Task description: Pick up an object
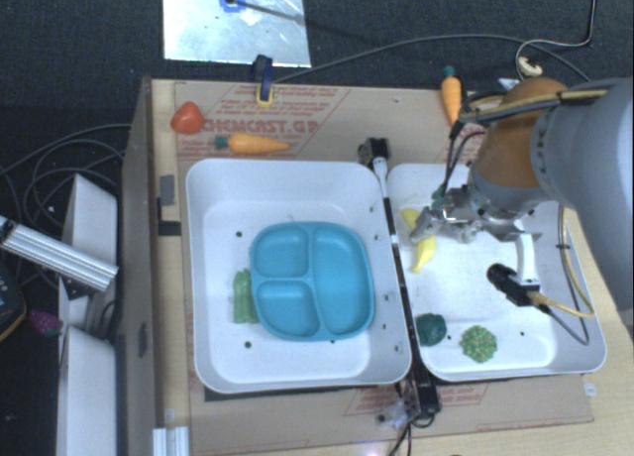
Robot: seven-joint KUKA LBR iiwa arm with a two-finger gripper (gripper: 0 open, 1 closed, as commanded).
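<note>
Right bin, upper left corner: gripper (pixel 432 226) low over a yellow object (pixel 422 251); finger state cannot be told.
Right bin (pixel 580 345): dark green object (pixel 431 329) and light green object (pixel 479 343) near the front wall.
Left bin (pixel 213 196): blue divided plate (pixel 311 281), green piece (pixel 243 297) touching its left edge.

Left bin (pixel 213 246) — blue plate (pixel 312 281) fills its middle.

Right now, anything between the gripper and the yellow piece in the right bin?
Nothing visible. The gripper sits directly over the yellow piece near the right bin's left wall; the dark green item and light green item lie apart toward the bin's front.
</note>
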